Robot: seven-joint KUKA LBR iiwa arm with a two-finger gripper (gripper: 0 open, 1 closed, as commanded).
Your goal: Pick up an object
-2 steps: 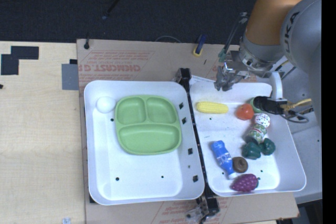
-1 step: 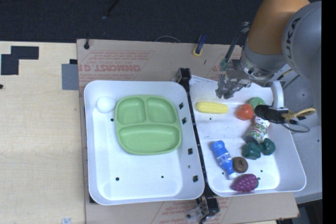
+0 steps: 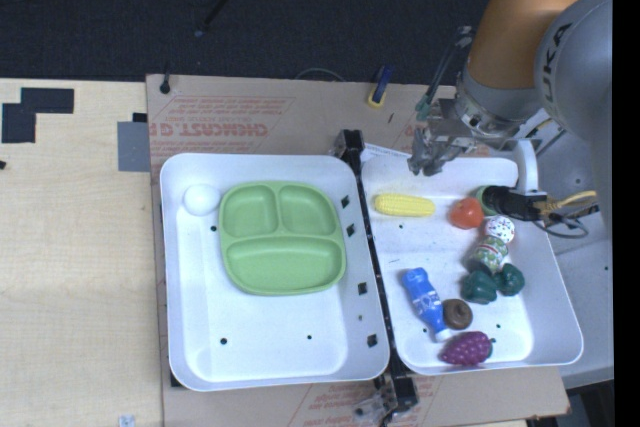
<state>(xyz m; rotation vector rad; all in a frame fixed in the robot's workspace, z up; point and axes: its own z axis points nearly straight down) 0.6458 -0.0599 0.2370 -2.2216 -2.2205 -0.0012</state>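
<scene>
Yellow corn [image 3: 404, 206] lies just below fingers [image 3: 428, 165]; their state unclear.

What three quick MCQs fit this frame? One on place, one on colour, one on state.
1. Where is the divided plate? A left bin B right bin C bench
2. What colour is the bottle? A red B blue C white
3. Where is the pincer? A clamped on the corn B over the right bin's far edge C in the left bin

A: the plate lies in the left bin.
B: the bottle is blue.
B: the pincer hangs above the corn, apart from it.
</scene>
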